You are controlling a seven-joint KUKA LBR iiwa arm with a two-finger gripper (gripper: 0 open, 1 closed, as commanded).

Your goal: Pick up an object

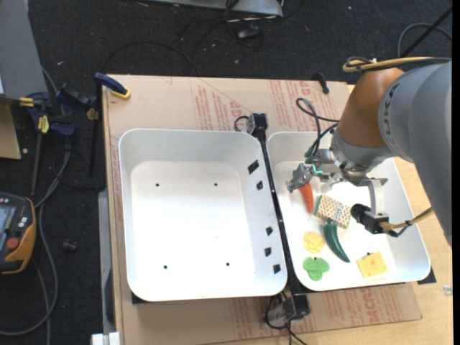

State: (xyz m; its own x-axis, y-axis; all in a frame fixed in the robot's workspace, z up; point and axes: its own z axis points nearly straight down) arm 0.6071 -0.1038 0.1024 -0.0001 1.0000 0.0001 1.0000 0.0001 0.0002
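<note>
In the right bin (410,225), my gripper (307,179) hangs low near the left wall. Right below it lies an orange carrot-shaped toy (308,198), whose upper end meets the gripper's tip. I cannot tell whether the toy is gripped. A checkered block (333,210) lies just right of the carrot. A dark green pepper (335,241) lies below the block.
A yellow piece (313,241), a light green piece (315,267) and a yellow cheese wedge (371,264) sit near the right bin's front. The left bin (144,149) stands beside it, past a black divider (269,207). Clamps and cables lie off the bench to the left.
</note>
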